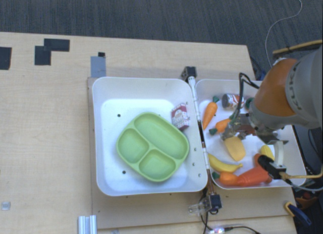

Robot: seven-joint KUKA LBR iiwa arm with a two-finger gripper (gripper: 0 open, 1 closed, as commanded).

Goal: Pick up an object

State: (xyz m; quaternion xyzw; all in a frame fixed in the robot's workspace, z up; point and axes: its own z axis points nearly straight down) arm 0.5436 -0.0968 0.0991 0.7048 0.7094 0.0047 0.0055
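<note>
Gripper (236, 129) low over right bin (299, 153), arm entering from right. Finger state: cannot tell. Pale yellow wedge-shaped piece (234, 148) directly below gripper, long axis steep, narrow end up toward gripper, broad end toward banana (223, 164). Carrot (209, 113) upper left, tip pointing down-left. Left bin (146, 88) carries green divided plate (153, 147).

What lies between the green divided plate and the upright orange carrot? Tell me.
In the camera view, a small red-and-white packet and the white bins' adjoining rims lie between the green divided plate and the orange carrot.
</note>
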